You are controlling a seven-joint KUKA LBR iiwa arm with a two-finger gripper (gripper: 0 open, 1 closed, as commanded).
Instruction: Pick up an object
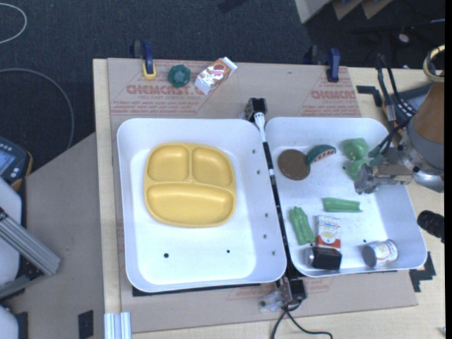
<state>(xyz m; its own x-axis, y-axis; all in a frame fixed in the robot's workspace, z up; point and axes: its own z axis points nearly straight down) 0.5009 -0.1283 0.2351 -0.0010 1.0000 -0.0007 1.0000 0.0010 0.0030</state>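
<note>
My gripper (pixel 364 181) hangs low over the right bin (pixel 385 214), near its right side. Just up and left of it lies a light green toy (pixel 353 149), close to the gripper. A green pod (pixel 342 204) rests a little below and left of it. Further left are a brown disc (pixel 292 164) and a watermelon-slice toy (pixel 321 153). Toward the front of this bin are a green bean bundle (pixel 301 225), a small carton (pixel 328 232), a black block (pixel 325 258) and a small can (pixel 380 252). I see nothing held.
The left bin (pixel 205 256) holds a yellow divided plate (pixel 189 184). Behind the bins on the bench lie a green cap (pixel 179 74) and a small box (pixel 215 75), with blue clamps (pixel 147 56) at the back edge. The arm comes in over the right rim.
</note>
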